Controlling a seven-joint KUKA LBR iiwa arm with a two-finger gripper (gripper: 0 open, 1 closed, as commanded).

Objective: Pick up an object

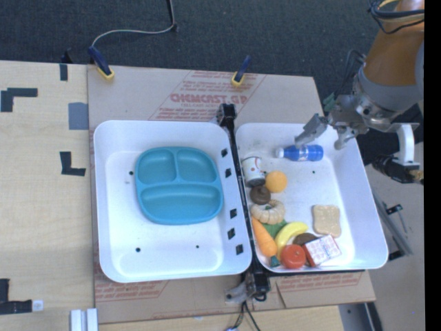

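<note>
A blue divided plate (180, 185) with three compartments lay in the left white bin (114, 254), roughly centred. The right white bin (365, 198) sat against it, joined along a black divider strip (233, 185). Both bins rested on a brown cardboard sheet (158, 98) with red printing, which was held at its far edge by two clamps with yellow and blue grips (102, 64) (241, 74). The cardboard sat on a light wooden bench (41, 205) marked with pieces of dark tape (69, 163). A thin black cable (148, 29) ran across the dark floor beyond the bench.
</note>
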